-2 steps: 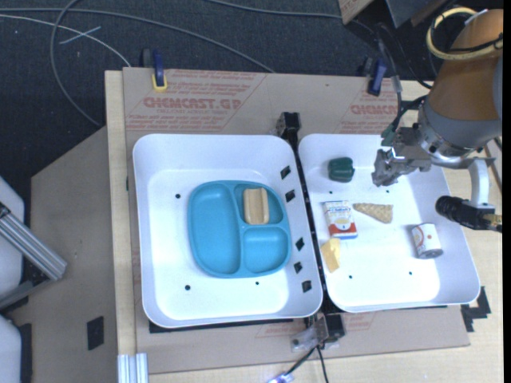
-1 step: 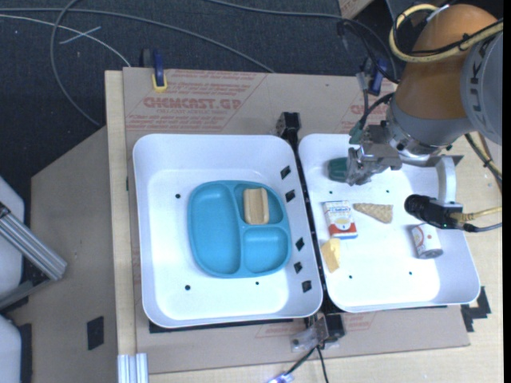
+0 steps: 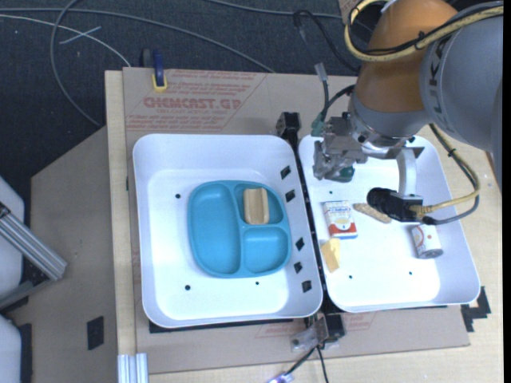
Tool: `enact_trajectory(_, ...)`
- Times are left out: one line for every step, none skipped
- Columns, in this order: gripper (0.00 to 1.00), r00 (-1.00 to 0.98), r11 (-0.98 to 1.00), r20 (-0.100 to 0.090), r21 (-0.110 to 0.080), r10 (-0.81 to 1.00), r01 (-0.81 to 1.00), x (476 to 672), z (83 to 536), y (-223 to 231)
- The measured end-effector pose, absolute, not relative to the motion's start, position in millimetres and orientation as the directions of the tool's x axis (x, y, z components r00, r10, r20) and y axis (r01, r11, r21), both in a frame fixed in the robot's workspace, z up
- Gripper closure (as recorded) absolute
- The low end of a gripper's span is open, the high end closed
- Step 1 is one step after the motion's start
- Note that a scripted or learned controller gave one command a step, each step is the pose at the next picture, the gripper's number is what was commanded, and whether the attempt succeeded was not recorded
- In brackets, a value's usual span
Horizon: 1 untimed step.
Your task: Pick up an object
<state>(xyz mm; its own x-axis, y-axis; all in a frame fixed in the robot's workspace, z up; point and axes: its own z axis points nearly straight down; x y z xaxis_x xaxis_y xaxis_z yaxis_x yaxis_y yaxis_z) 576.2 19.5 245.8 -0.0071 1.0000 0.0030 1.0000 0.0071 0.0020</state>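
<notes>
End effector (image 3: 333, 166) over far-left part of right bin (image 3: 447, 290), near the bin divide; opening and grip: cannot tell (view from above hides it). Nearest: red-and-white box (image 3: 340, 219), then yellow piece (image 3: 330, 255), white cylinder (image 3: 426, 242). Left bin (image 3: 160, 214): blue plate (image 3: 238, 246) holding tan block (image 3: 255, 206)

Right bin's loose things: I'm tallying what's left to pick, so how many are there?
4: a red-and-white box left of centre, a yellow block just below it, a tan stick right of the box, a small can farther right. The arm may hide more.
</notes>
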Motion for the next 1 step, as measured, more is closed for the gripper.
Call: enact_trajectory(1.0,-0.005,0.005,0.002,0.002,1.0,1.0,592.5,244.9,67.4)
